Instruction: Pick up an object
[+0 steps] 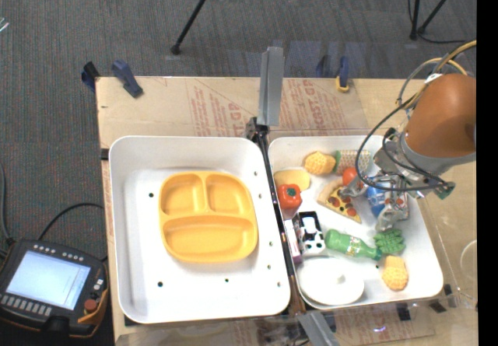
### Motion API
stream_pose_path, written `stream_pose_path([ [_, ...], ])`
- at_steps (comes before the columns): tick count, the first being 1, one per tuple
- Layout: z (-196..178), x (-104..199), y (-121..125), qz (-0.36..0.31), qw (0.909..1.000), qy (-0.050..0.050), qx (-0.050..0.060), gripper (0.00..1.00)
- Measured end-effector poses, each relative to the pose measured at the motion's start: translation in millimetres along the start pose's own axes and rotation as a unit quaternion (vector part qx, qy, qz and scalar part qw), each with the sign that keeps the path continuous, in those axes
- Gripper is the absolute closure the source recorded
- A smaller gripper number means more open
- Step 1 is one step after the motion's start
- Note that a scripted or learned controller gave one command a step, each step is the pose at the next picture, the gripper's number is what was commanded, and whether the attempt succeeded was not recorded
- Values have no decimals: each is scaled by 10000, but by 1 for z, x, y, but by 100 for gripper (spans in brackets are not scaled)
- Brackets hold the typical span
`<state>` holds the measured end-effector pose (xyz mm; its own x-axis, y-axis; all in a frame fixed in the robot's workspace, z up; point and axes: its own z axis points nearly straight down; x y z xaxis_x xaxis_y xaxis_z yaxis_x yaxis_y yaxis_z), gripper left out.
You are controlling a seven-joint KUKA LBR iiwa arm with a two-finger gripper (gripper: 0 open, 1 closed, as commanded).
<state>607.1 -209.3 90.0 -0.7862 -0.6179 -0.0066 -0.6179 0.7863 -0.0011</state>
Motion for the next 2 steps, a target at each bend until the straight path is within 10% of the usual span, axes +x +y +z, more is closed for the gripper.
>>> stream_pose_path([
  [1,-1,-66,87,-865,9962,10,14,0],
  [2,-11,-70,88,-868,9962,-22,20,100],
])
